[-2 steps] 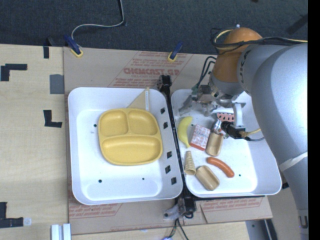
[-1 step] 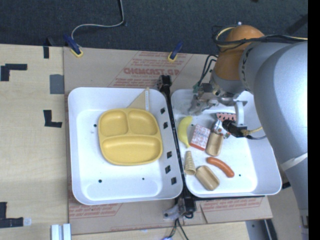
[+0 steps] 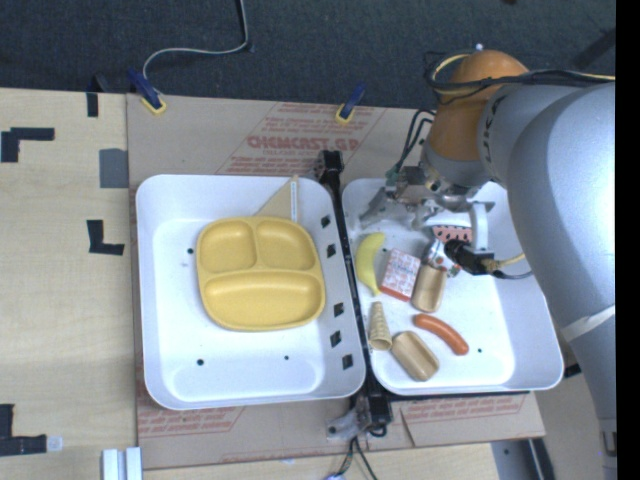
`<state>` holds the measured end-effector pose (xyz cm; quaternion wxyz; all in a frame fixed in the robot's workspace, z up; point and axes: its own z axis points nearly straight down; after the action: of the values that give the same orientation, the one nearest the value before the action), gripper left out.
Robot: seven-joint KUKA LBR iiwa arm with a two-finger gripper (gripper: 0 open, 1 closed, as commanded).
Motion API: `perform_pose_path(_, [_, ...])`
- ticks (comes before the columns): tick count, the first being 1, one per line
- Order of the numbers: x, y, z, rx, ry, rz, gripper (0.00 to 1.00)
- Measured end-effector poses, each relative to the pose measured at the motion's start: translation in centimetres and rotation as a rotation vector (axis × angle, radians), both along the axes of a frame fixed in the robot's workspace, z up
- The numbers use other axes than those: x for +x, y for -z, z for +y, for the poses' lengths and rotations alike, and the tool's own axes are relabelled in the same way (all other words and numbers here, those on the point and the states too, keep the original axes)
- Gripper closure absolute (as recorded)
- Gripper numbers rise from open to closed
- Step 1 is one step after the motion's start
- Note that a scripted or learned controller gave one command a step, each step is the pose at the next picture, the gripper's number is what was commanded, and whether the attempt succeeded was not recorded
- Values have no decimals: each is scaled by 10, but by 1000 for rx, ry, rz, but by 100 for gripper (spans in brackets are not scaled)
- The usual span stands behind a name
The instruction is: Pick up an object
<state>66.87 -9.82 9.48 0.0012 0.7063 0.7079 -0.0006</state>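
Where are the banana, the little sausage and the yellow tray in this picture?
banana (image 3: pixel 369 261): camera view, middle of its curved body.
sausage (image 3: pixel 441 333): camera view, middle of its length.
yellow tray (image 3: pixel 262 300): camera view, floor of its large front compartment.

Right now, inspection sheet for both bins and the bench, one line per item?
Surface: two white bins side by side, left bin and right bin, on cardboard over the bench.
Job's things: right bin holds a banana, a red-and-white packet, a sausage, a bread roll, an ice-cream cone and a tan cylinder.
Clutter: yellow divided tray in the left bin.
Grippers: tool low over the right bin's back, nothing seen held.
Cables: cable across the dark floor; wires at the wrist.
Surroundings: two clamps on the cardboard's back edge.
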Motion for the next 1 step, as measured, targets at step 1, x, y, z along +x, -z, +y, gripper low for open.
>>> perform_pose_path(1, [0,10,-1,1,1,1,0])
